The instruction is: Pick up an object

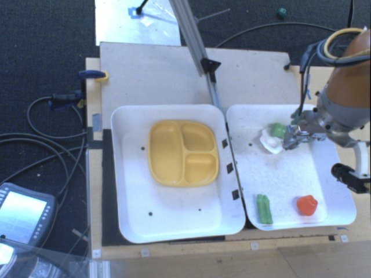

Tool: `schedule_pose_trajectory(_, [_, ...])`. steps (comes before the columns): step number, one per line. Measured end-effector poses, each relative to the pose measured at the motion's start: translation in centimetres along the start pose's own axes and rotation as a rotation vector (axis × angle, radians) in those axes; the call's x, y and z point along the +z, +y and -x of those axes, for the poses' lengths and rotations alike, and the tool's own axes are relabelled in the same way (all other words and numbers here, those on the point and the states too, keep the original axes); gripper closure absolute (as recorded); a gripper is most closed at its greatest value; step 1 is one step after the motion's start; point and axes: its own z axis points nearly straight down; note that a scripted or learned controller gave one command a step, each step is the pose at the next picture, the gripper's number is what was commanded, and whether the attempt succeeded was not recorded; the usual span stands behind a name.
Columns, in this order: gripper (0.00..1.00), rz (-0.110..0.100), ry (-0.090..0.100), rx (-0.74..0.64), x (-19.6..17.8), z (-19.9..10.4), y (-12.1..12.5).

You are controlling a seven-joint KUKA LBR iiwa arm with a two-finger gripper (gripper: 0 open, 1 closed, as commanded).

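Looks like the reach-in step: the gripper sits low in the right bin, right at the white-and-green object. Can't tell how wide the jaws are. Next it needs a clean close, then lift.

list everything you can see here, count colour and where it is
left bin: 1, white, left half of bench
right bin: 1, white, right half of bench
divided plate: 1, yellow, middle of left bin
white object: 1, white, upper right bin, at the gripper
small green object: 1, green, touching the white object
green stick: 1, green, lower right bin
red object: 1, red, lower right bin
gripper: 1, grey, over upper right bin
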Motion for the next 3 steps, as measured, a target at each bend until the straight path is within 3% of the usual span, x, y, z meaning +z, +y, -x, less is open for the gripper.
schedule_pose_trajectory(3, [1.00, -0.006, 0.004, -0.006, 0.7, -16.2, -0.9])
